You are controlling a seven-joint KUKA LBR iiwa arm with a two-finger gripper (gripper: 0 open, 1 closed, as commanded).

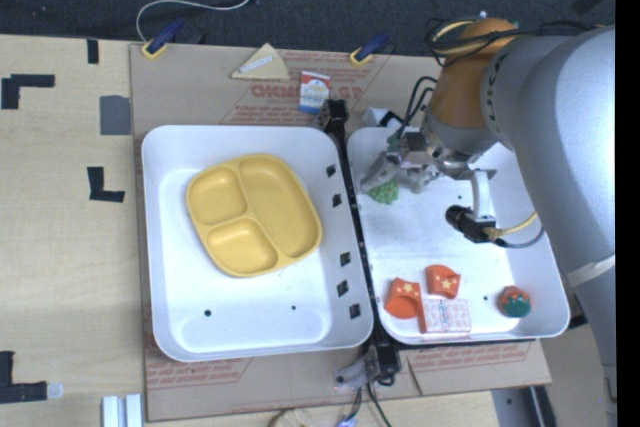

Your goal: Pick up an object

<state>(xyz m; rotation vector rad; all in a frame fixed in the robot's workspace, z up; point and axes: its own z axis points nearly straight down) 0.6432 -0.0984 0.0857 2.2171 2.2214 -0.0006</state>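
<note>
My gripper point(402, 167) hangs low over the far left part of the right bin point(530, 265), below the orange wrist band. A small green object point(383, 192) lies just at its lower left, touching or nearly touching it; whether it is gripped I cannot tell. Near the bin's front edge lie two orange pieces point(404, 298) point(442, 280), a pink-and-white card point(444, 316) and a small red and green ball point(514, 302).
The left bin point(170, 245) holds a yellow divided plate point(252, 213). Behind the bins stand a small red-and-white carton point(314, 93) and a pale wedge point(262, 64). A black divider point(345, 215) runs between the bins. A cable point(495, 233) loops from the wrist.
</note>
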